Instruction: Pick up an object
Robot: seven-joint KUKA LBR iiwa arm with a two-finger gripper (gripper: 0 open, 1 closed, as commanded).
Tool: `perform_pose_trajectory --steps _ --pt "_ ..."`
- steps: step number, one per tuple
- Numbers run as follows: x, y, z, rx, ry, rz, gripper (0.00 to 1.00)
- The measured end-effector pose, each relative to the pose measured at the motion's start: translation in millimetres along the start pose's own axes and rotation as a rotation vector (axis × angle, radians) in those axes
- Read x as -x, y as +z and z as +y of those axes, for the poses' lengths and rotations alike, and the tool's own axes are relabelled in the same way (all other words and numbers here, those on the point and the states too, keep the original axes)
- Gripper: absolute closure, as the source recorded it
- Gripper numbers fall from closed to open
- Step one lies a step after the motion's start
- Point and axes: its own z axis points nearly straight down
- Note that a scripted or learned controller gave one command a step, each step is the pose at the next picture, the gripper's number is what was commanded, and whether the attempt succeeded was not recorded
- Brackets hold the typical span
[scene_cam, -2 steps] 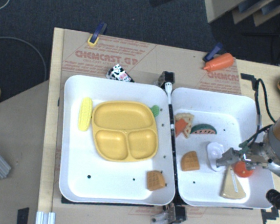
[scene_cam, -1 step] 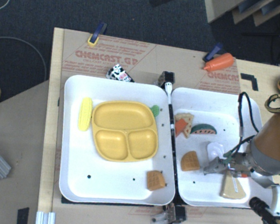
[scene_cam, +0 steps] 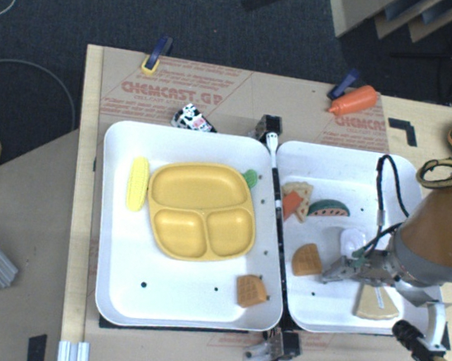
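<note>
Your pincer (scene_cam: 336,272) sits low in the right bin (scene_cam: 319,318), reaching in from the right, tips just beside the brown toast-like piece (scene_cam: 307,259), likely lined up to grab it. Can't tell whether it's open or closed. The piece is small, tan-brown, flat-looking, rounded top, lying near the bin's left wall.

I note two white bins (scene_cam: 114,202) on a tan tabletop (scene_cam: 93,115) printed with red lettering. The divided tray (scene_cam: 201,209) and corn cob (scene_cam: 137,183) are yellow. The watermelon slice (scene_cam: 327,208) is red with a green rind. Two brown bread pieces (scene_cam: 251,290). The arm (scene_cam: 440,231) shows orange-brown above grey.
</note>
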Motion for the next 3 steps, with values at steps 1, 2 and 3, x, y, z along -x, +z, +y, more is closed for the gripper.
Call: perform_pose_trajectory --steps 1,2,3 --pt "0.7 -11.9 1.2 0.005 0.001 -0.002 1.00" --pt "3.9 -73.0 8.7 0.003 -0.001 -0.002 1.00" --pt "-1.6 -117.4 8.4 0.002 -0.001 -0.002 1.00"
